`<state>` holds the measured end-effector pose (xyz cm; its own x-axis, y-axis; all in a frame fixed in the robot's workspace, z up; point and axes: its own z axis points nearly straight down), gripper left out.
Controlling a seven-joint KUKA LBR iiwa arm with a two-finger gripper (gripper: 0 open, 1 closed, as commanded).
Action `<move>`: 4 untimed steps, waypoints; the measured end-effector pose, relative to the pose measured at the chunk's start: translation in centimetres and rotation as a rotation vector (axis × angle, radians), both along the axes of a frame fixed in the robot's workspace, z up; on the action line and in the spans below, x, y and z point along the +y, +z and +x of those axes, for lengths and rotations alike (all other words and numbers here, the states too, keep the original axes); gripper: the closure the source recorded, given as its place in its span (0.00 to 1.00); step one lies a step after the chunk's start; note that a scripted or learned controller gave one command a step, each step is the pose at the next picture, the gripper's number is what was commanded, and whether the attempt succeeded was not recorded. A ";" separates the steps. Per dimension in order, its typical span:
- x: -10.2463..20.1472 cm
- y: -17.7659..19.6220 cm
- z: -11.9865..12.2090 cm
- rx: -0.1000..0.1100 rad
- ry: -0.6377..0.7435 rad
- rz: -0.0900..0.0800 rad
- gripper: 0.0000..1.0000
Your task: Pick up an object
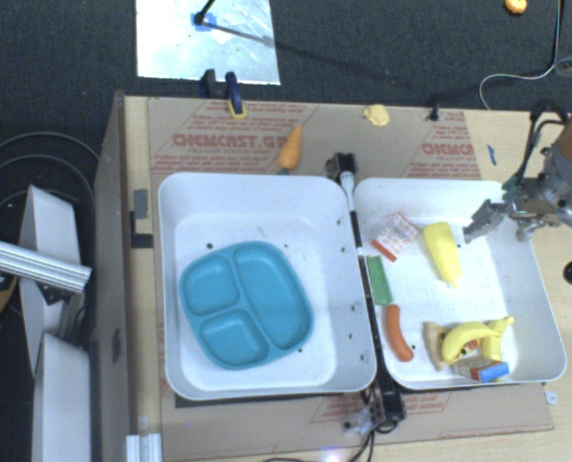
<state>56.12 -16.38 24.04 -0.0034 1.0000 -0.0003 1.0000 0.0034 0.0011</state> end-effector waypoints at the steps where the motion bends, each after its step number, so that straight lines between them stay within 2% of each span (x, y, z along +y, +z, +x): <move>1: 0.0 -10.9 4.0 -0.002 0.003 0.000 0.00; 2: 0.2 -15.8 5.1 0.002 0.003 0.000 0.00; 3: 0.2 -14.5 5.2 -0.003 0.004 0.000 1.00; 4: 8.5 -5.1 1.9 -0.001 0.005 0.003 1.00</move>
